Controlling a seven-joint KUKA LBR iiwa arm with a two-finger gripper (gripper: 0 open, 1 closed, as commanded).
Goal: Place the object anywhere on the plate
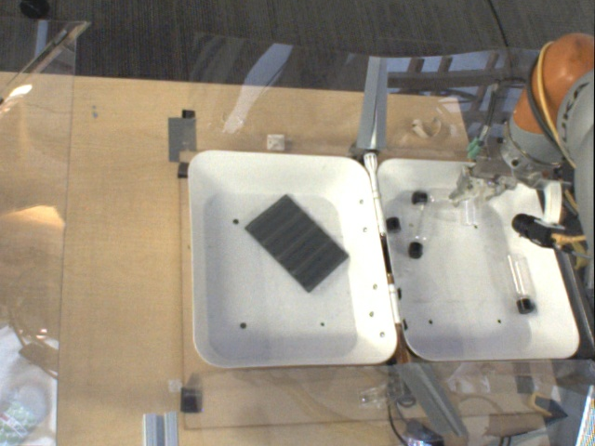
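Note:
The plate (297,242) is a dark grey ribbed rectangle lying at an angle in the middle of the left bin (216,337). Several small clear tubes with black caps lie in the right bin (483,342). One tube (417,224) is near that bin's left side, with a loose black cap (392,223) beside it. Another tube (521,284) lies near the right wall. My gripper (476,190) hangs over the upper middle of the right bin, to the right of the left-side tube. Nothing shows clearly held in it.
A grey metal post (373,110) stands behind the gap between the two bins. A small block (275,142) and a dark bracket (183,137) sit on the wooden bench behind the left bin. A black cable end (530,228) juts in at the right.

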